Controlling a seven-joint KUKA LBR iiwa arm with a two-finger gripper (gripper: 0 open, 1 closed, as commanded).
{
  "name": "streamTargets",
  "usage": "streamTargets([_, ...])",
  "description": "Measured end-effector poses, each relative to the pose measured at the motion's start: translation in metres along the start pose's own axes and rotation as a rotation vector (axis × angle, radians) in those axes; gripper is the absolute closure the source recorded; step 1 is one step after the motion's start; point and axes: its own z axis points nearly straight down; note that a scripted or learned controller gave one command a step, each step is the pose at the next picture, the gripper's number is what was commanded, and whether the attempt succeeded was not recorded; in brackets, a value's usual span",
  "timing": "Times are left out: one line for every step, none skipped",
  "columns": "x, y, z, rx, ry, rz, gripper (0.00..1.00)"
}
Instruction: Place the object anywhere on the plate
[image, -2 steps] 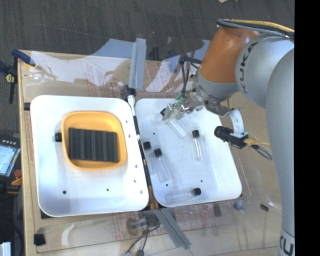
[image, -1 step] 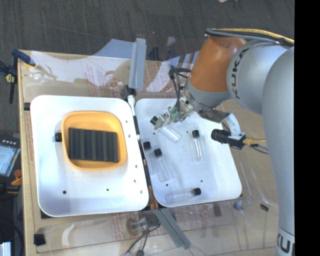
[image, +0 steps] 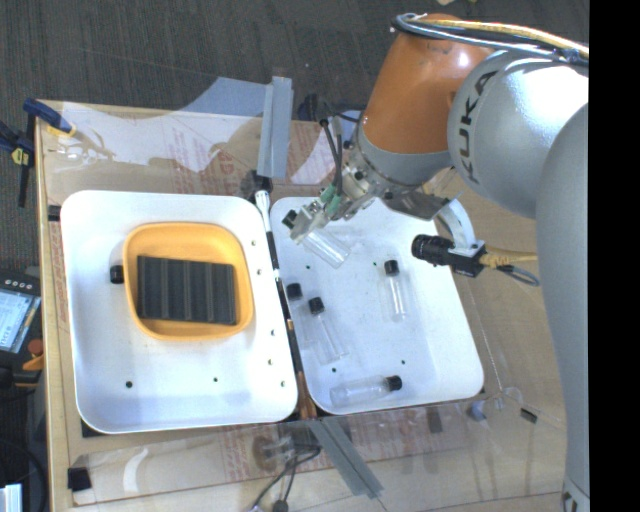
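Nearest the camera, in the right bin (image: 455, 375), a clear tube with a black cap (image: 365, 389) lies along the front wall, its long axis running left to right and its cap pointing right. Farther back, near the bin's middle, a second capped tube (image: 395, 289) lies with its long axis roughly front to back, cap at the far end. Left of it a fainter clear tube (image: 325, 328) slants the same general way, its black cap at the far-left end, and a small loose black cap (image: 293, 291) sits close to the bin's left wall. In the left bin (image: 90, 390) rests a yellow plate (image: 185, 245) bearing a dark ribbed rectangular insert (image: 188, 288); a small black piece (image: 116, 274) lies just beside the plate's left rim. At the far left corner of the right bin the gripper (image: 308, 226) hangs under the orange-banded arm (image: 430, 90), and a clear tube (image: 327, 246) lies slanting at its tip, long axis running from upper left to lower right. Whether the fingers are apart or clamped on that tube cannot be told.
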Motion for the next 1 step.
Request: streamTargets([-0.0003,-0.0003,0.0003,0.001,0.000,0.001,0.00])
